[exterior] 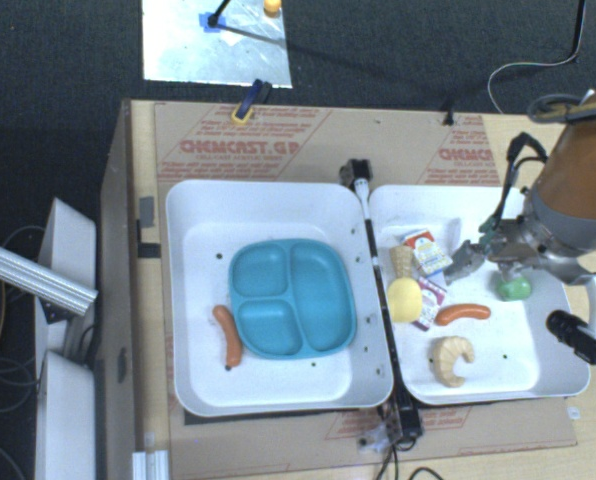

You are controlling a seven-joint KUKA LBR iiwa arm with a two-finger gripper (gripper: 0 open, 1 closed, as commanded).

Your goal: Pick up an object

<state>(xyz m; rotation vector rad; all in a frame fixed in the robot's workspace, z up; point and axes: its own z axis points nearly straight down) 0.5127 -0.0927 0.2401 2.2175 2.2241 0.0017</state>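
Carrying two shallow white bins side by side, the surface point(278, 133) spread beneath a grey arm point(578, 183) with an orange band that reached in from the right. The left bin point(193, 268) held a blue divided tray point(291, 297) with a sausage point(228, 335) lying just beside its left edge. The right bin point(538, 363) held the smaller clutter: a croissant point(452, 358) near the front, a red sausage point(462, 314) with its long axis running left to right, a yellow lemon-like piece point(404, 299), a small carton point(425, 251), and a green object point(514, 288) at the right.

The hand point(468, 258) hung low over the right bin, pointing leftward toward the cluster; whether it was open could not be told, and nothing showed within it. Judging by position, the carton lay just to its left and was the closest candidate, with the red sausage just nearer the front and the green object to the right, under the wrist. A short move left and down looked sufficient for a grasp there.
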